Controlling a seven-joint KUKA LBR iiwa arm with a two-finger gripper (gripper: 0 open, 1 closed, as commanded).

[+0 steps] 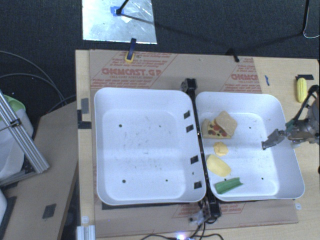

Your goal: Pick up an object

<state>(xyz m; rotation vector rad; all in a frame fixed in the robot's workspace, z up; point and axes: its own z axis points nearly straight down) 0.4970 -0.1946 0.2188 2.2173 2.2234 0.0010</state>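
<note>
Yellow lumps (pixel 218 165), a sandwich wedge (pixel 221 125) and a green strip (pixel 228 185) are clustered at 9 o'clock of the right bin (pixel 260 104). Gripper (pixel 270 140) is seen at 3 o'clock; jaws' state cannot be told. One isolated piece should be targeted, approached vertically.

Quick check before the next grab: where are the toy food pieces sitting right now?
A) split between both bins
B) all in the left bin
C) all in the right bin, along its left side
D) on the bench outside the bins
C: the pizza slice, the bread, the two yellow pieces and the green piece all lie in the right bin, near its left wall.
</note>
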